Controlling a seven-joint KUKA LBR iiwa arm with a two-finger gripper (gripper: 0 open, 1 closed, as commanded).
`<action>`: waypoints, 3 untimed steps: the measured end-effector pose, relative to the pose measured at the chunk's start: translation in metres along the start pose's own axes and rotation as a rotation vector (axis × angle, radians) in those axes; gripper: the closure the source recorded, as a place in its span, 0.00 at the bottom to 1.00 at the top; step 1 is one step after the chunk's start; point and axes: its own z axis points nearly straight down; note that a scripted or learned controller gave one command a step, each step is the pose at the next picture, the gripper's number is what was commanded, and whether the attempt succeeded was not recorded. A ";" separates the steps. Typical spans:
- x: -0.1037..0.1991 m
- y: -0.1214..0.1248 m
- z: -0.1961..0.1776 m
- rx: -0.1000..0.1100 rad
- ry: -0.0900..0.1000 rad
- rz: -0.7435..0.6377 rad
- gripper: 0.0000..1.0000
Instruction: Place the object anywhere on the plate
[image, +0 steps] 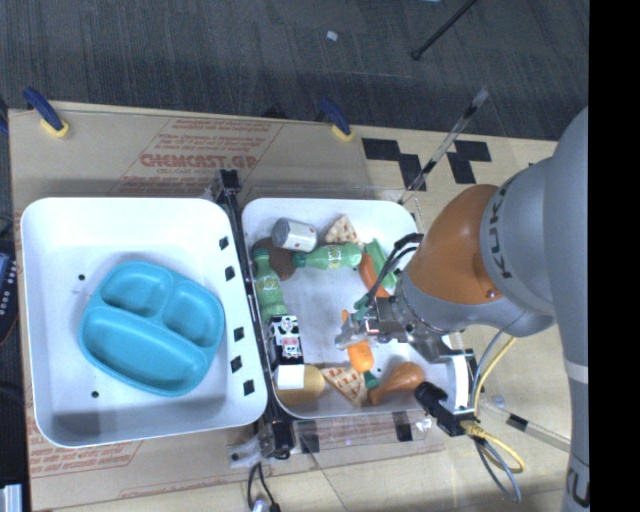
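Observation:
A blue plate (150, 325) with three compartments lies in the left bin (50, 240). The right bin (320, 300) holds several toy foods. My gripper (362, 325) hangs low over the right side of that bin, just above an orange carrot-like piece (360, 356). The arm's orange band (455, 255) and wrist hide the fingers, so their state does not show. A second orange carrot (369, 268) lies just above the gripper.
In the right bin lie a green bottle (332, 259), a grey can (294, 235), a pizza slice (342, 231), a green can (269, 290), a black-and-white carton (287, 338), a brown drumstick (400, 380) and another pizza slice (343, 383). Cables trail at the lower right.

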 end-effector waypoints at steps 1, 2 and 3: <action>0.018 0.091 0.044 0.005 0.005 -0.009 1.00; 0.069 0.173 -0.049 -0.007 0.004 -0.056 1.00; 0.157 0.160 -0.044 0.006 0.006 -0.060 1.00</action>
